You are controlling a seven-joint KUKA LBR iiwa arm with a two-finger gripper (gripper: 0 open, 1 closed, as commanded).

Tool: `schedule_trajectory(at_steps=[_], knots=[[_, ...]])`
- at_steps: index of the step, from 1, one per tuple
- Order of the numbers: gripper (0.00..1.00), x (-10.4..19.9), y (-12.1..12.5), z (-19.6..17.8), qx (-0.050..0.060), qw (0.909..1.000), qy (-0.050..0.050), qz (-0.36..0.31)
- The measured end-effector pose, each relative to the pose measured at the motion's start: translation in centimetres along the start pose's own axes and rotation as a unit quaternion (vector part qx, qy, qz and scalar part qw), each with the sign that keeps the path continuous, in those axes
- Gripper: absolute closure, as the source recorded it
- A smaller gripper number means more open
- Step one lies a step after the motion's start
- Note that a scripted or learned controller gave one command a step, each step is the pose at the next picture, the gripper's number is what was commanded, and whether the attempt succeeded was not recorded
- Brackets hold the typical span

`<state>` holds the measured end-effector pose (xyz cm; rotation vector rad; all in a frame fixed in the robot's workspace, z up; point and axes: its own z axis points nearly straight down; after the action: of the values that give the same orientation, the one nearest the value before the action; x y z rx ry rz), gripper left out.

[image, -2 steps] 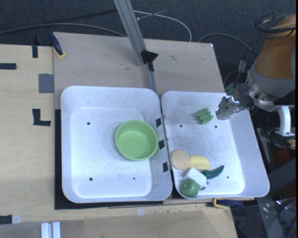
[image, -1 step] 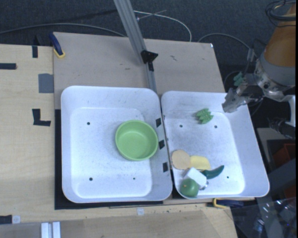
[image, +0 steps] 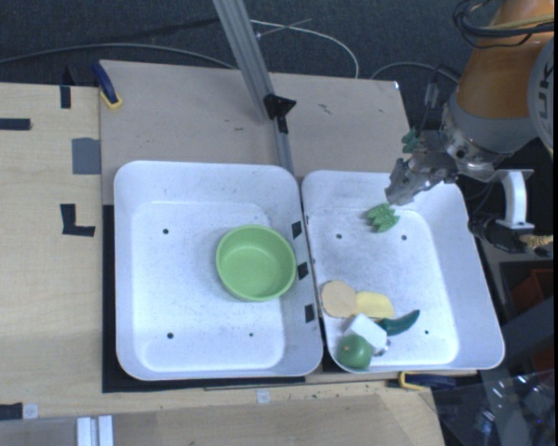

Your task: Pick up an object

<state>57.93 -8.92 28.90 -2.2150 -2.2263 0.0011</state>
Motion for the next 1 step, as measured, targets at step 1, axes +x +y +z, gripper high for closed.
schedule_trajectory(at_steps=[1], knots=[[1.00, 4.88, 1.21, 2.07, 0.001, 1.0000, 0.000, 0.000]])
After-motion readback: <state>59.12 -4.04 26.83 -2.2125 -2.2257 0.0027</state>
